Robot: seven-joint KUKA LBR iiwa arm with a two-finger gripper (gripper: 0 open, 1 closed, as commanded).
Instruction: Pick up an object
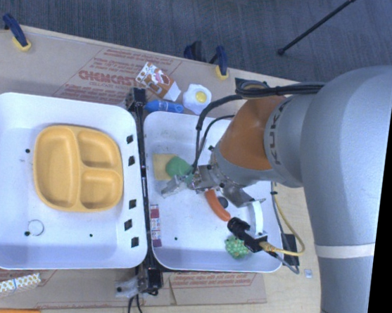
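My gripper (176, 183) is low in the right bin (190, 258), at its left side. It sits just in front of a green rounded object (178, 165) and a yellow object (161, 164) that lie together; whether it touches them I cannot tell. An orange carrot-like piece (216, 205) lies right of the gripper, partly under the wrist. A green bumpy object (236, 247) rests near the bin's front right corner. Nothing shows as held.
The left bin (2, 235) holds a yellow divided plate (77, 167) and a small clear ring (35, 227). Behind the bins lie a snack packet (154, 78), a blue item (165, 106) and a white-and-yellow item (198, 96). The arm covers the right bin's back right.
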